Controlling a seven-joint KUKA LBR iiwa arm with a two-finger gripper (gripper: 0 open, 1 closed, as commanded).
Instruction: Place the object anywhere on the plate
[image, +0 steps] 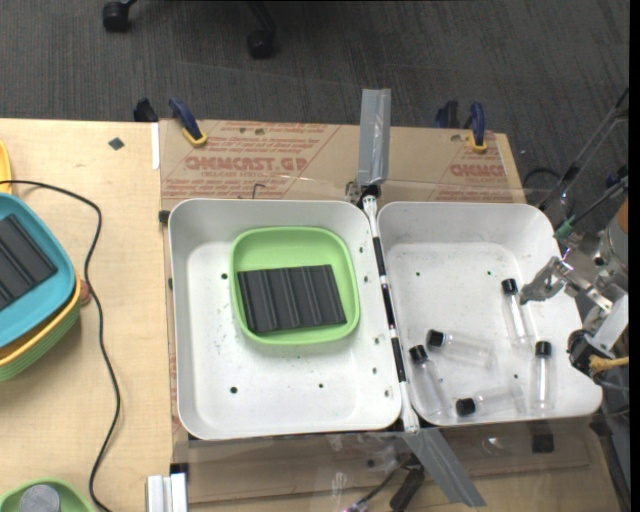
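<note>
A green square plate (295, 250) with a dark ribbed insert (292, 298) sits in the left white bin (200, 380). Several clear vials with black caps lie in the right bin (440, 235): one (516, 312) near the right wall, one (458, 345) in the middle, one (541, 378) at the front right, another (488, 402) along the front. My gripper (548, 280) hangs at the right bin's right edge, just right of the nearest vial's cap. No vial shows in it.
A stack of teal and yellow trays (30, 290) stands at the far left with a black cable (100, 330) running past it. Clamps (188, 122) and a taped cardboard sheet (300, 160) lie behind the bins.
</note>
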